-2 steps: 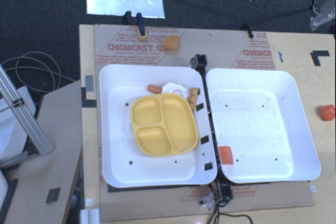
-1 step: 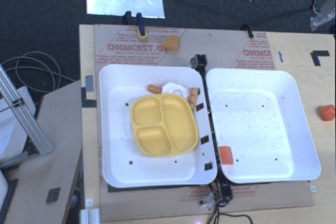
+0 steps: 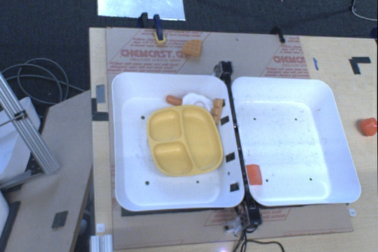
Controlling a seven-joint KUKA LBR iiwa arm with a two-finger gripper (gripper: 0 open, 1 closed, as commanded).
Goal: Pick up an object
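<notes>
So far, nothing appears to have been lifted, and the task is judged to be at its very start. Two white bins are seen side by side on the bench (image 3: pixel 331 56). In the left bin (image 3: pixel 127 144) a yellow divided tray (image 3: pixel 184 140) lies flat near the middle; just beyond its far edge a small orange sausage-shaped piece (image 3: pixel 174 100), a white object (image 3: pixel 198 100) and a small tan block (image 3: pixel 218 108) are gathered, the white object partly hidden by the tray. In the right bin (image 3: pixel 331 127) a single orange-red block (image 3: pixel 253 174) rests at the near left corner, close to the divider. Outside the bins, a waffle-like tan piece (image 3: pixel 192 48) lies on the bench behind the left bin, and another orange-red item (image 3: pixel 368 126) sits at the bench's right side. The state of the gripper cannot be told from this view. Everything is left to be done: an object must be chosen, approached, grasped and raised. The lone block in the right bin is judged the least cluttered candidate.
</notes>
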